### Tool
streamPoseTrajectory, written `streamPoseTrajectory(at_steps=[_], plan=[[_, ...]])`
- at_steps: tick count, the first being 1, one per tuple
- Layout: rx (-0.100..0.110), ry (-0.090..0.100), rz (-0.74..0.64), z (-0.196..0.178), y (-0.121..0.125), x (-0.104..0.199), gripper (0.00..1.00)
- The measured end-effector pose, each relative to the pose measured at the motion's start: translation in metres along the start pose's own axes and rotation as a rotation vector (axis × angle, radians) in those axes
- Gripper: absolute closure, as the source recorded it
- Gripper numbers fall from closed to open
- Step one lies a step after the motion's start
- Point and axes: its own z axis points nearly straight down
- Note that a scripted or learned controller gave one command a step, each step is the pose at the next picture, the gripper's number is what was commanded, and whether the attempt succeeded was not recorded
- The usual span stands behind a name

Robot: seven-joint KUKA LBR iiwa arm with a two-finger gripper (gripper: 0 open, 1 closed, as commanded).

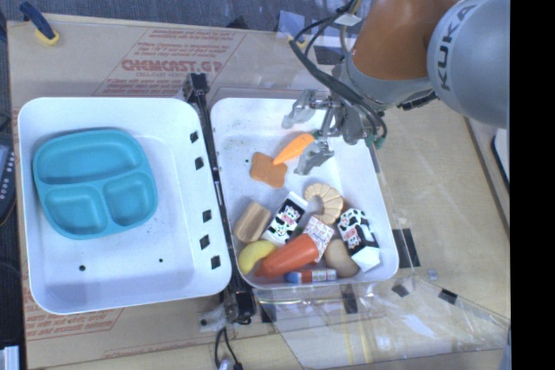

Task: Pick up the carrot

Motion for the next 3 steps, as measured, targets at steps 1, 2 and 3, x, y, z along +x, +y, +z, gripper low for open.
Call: streamPoseTrajectory(at_steps=[1,2,3], plan=[[-0.003,0.004,-0.239,0.123,-0.028,-0.022,0.0],[0.0,-0.005,-0.245,0.108,-0.027,-0.026,1.0],[0.0,-0.011,-0.119,0.025,0.018,-0.051,1.0]])
